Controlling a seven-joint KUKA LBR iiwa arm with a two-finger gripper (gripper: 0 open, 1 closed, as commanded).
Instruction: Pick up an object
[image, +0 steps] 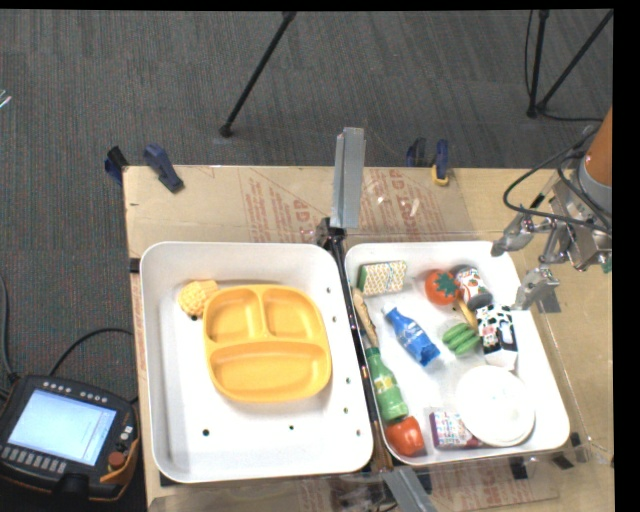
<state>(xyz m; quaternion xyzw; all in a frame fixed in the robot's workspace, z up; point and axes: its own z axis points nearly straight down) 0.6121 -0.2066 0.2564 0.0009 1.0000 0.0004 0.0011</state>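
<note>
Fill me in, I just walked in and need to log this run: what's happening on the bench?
A robot arm reaches in from the right, its gripper hovering over the right bin's far right edge, open and holding nothing. That bin holds toys, among them a blue bottle, a green bottle and a white plate. The left bin holds a yellow divided tray.

At the right edge of the frame, a little above the middle, a rounded patch of the arm's orange band (600, 160) shows, with grey casing just below it. From there the wrist runs down into a cluster of silvery grey metal parts. Thin dark cables (545, 185) loop out to the left of the wrist. The gripper (532, 262) has 2 pale grey, blocky fingers with angular tips; small fittings on them may be screws, but the view is too coarse to tell.
</note>
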